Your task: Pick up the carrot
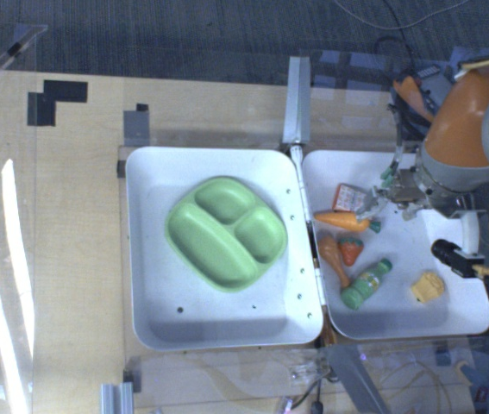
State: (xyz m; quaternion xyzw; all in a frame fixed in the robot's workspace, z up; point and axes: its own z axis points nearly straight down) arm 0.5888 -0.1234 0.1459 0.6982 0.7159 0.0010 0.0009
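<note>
The carrot [341, 221] lies in the right bin [399, 321], near its left wall, pointing left with its green top toward the right; the pincer [373, 203] is right at that green end, touching or just above it, and whether it is clenched or released I cannot tell. Just below sit a strawberry [350, 249] and a green bottle [365, 284]; a yellow piece [427, 288] lies further right. The left bin [145, 317] holds a green divided plate [226, 231]; both rest on the table [63, 257].
</note>
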